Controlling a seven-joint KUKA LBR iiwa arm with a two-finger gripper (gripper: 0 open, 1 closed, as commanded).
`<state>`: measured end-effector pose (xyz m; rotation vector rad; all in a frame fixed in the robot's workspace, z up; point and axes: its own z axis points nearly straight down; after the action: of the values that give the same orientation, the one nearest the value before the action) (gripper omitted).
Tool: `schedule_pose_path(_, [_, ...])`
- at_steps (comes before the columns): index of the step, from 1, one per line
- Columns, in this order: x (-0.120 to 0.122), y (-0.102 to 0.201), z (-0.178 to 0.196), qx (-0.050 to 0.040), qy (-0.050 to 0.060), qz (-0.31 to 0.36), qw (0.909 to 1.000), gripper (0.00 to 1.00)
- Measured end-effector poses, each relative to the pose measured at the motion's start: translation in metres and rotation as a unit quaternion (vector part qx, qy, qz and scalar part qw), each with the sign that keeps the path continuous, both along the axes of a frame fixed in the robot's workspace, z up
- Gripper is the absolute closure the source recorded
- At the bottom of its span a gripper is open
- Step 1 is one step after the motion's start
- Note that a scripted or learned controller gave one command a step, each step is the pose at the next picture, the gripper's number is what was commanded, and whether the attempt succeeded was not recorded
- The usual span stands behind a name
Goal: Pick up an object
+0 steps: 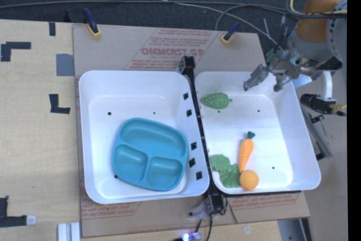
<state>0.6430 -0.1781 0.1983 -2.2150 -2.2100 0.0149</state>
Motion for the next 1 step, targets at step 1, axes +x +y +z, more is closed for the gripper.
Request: schedule_pose_path(1, [0.0033, 0.0004, 0.0092, -0.0013, -0.007, 0.002, 1.0, 0.0])
